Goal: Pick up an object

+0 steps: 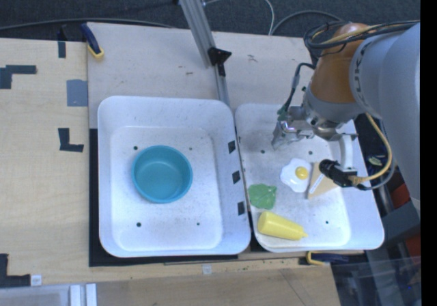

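Note:
My gripper (285, 132) hangs over the upper part of the right bin (362, 229), above and slightly left of a toy fried egg (298, 175). Nothing can be seen held in it. A tan wedge (319, 186) lies just right of the egg. A green leafy piece (262, 195) rests near the bin's left wall, and a yellow cone-shaped piece (280, 226) lies at the front. A blue bowl (162, 173) sits in the left bin (116, 113).
The grey arm with its orange band (338, 72) reaches in from the right over the right bin's back corner. A slanted metal pole (198, 14) stands behind the bins. Cables run along the bench's back edge.

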Controlling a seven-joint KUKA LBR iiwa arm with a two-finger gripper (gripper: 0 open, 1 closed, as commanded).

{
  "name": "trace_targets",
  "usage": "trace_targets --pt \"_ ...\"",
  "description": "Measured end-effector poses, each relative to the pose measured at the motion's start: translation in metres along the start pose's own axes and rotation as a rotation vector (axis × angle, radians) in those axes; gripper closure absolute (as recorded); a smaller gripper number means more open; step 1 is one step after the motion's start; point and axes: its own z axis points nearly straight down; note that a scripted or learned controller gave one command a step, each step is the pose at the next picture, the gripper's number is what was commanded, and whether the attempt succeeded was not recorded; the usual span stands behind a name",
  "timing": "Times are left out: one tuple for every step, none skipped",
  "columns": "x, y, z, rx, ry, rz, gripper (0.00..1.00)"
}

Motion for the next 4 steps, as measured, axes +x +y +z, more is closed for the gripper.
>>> trace_targets --pt "-0.006 0.000 -0.044 -0.002 -0.001 0.000 1.00" --pt "-0.006 0.002 -0.097 -0.003 -0.001 -0.001 1.00" --pt "0.052 -0.008 -0.088 0.005 0.001 -0.005 1.00" --pt "0.103 -0.007 -0.077 0.005 0.001 -0.005 1.00"
